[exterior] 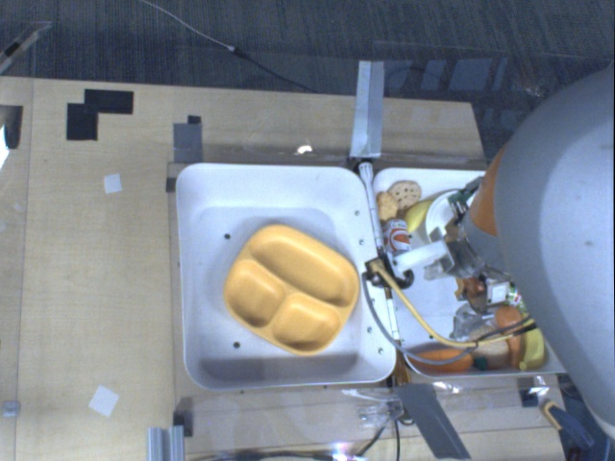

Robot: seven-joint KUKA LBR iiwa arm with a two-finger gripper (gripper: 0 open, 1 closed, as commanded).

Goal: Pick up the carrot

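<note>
The left bin [192, 286] holds a yellow divided tray [291, 287], tilted and lying near its middle. The right bin [423, 339] is crowded, and the grey arm [567, 229] with its orange band [485, 200] covers much of it from the right. At the bin's far end lie a chocolate-chip cookie [405, 193] and a smaller tan biscuit [387, 206], with a banana [419, 216] just beside them and a small can [396, 231] next to that; the can's label is too blurred to read. The gripper [468, 286] sits low in the middle of this bin among cables, with a yellow cable [423, 323] curving across the bin floor beneath it. Whether its jaws are spread or pressed together cannot be told, since the wrist hardware hides them. The carrot [440, 357] lies along the near wall of the right bin, an orange shape partly under the cable, near the gripper but not touching it. No readable writing shows anywhere on the bench [86, 305].
</note>
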